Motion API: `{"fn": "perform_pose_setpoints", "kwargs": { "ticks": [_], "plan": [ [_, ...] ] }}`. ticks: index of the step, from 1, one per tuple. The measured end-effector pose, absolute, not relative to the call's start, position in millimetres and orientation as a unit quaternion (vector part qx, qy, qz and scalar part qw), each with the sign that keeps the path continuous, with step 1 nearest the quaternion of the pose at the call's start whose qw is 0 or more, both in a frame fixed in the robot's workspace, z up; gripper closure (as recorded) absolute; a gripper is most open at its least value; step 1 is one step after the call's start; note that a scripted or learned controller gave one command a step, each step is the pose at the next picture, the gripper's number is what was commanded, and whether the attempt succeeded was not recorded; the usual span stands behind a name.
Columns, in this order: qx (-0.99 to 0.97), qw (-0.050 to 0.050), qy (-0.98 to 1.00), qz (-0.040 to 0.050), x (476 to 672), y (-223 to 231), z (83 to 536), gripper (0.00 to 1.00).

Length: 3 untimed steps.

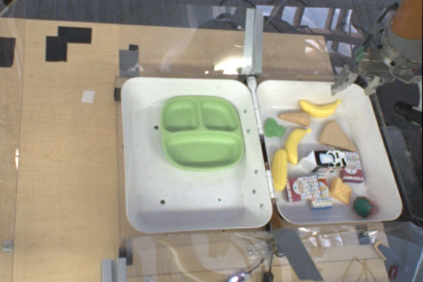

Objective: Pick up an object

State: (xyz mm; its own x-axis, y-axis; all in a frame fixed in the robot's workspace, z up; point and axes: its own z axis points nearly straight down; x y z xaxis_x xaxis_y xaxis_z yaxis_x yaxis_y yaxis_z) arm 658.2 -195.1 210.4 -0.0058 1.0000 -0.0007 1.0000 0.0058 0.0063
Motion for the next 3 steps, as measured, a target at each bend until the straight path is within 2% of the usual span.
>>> {"fn": "perform_pose_setpoints", "kwargs": {
  "ticks": [1,2,3],
  "plan": [
    [0.828,0.000,0.561,0.0012,594.2,-171.3,117.4,0.00],
    [0.857,0.002,0.515,0.0022,643.2,-173.2,178.9,0.00],
    [0.846,0.001,0.533,0.0010,643.8,-150.0,174.2,0.00]
  ]
}}
